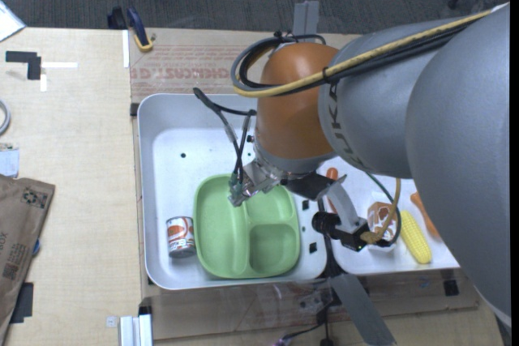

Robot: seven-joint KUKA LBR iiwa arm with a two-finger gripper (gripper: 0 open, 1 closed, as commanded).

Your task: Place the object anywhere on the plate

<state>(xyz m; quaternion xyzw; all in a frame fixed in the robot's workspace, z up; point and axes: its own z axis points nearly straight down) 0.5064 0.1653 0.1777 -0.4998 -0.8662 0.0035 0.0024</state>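
Claw (238, 192) sits over the upper-left lobe of the green plate (243, 235), low down and close to the plate's surface, near its 11 o'clock rim. Can't tell the claw's state: the tip is small, dark and partly buried under the wrist and cables, so whether anything is pinched there is not readable. Key relation: the only loose thing in the left bin (162, 142) is the can (180, 237), lying just beside the plate's left rim at roughly 8 o'clock from the claw, not on the plate. Its long axis appears upright or slightly tilted; hard to be sure at this slant. If the can is the task object, my read is the place isn't done: the claw is over the target, but the object is off it, on the bin floor, so the next move would need to go down-left toward the can, then come back toward 2 o'clock onto the plate. The right bin (389, 259) holds the corn (415, 233), a carrot (425, 215) and a brownish item (379, 219), all well away at 4 o'clock from the claw. Risk: the can sits tight against the plate rim, leaving little finger clearance on that side.
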